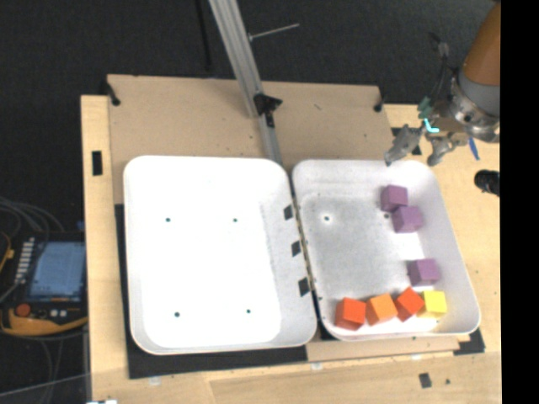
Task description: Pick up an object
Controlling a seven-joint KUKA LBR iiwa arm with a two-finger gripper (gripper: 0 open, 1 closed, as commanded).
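Observation:
The right bin (337,251) holds several small blocks. Two purple blocks (393,197) (408,219) sit near its far right, and a third purple one (424,271) lies lower down. Along the near edge stand a red-orange block (350,312), an orange block (381,307), another red-orange block (410,302) and a yellow block (434,301). My gripper (418,146) hangs above the bin's far right corner with its fingers spread open and nothing between them. It is above and slightly right of the upper purple block.
The left bin (206,251) lies beside the right one. A slanted metal pole (240,57) rises from behind the bins' shared edge. A control pendant (46,280) sits off the bench at the left.

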